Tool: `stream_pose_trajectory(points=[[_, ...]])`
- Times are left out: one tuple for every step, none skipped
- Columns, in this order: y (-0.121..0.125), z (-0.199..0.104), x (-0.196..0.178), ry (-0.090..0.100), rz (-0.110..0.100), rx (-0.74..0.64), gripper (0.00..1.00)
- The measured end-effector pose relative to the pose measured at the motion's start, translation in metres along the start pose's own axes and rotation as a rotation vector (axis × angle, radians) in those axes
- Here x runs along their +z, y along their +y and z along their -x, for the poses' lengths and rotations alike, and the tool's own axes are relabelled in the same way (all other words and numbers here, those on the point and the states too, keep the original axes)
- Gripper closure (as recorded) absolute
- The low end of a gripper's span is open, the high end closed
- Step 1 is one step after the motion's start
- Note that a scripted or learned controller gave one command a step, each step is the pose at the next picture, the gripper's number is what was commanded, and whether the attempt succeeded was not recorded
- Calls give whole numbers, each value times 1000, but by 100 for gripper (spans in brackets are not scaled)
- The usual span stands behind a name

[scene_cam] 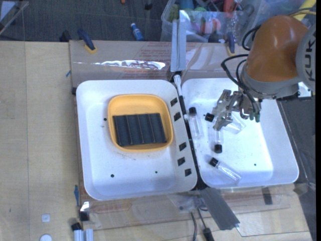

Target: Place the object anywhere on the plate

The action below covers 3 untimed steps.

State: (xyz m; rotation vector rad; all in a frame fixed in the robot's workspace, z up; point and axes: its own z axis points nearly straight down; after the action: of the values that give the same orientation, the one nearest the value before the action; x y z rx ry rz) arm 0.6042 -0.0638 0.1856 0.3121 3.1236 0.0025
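Gripper low over right bin, near its back edge; finger spread unreadable, nothing visibly held. Clear vials with black caps lie toward the bin's front-left. Yellow plate with dark ribbed block sits mid left bin. Best approach: centre over one vial, straddle across its width, descend squarely.

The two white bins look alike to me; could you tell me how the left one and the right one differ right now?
The left bin bears a yellow plate with a dark ribbed block on it; the right bin bears small clear vials with black caps lying loose. The gripper hangs over the right bin, not the left. Both are shallow, white and round-cornered, and sit side by side.
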Motion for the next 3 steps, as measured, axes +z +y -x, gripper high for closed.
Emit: stream_pose_trajectory(points=[[-12, 41, -74, -6, 1, 46, 100], [-44, 66, -118, -9, 0, -209, 100], [-88, 83, -252, -8, -1, -433, 100]])
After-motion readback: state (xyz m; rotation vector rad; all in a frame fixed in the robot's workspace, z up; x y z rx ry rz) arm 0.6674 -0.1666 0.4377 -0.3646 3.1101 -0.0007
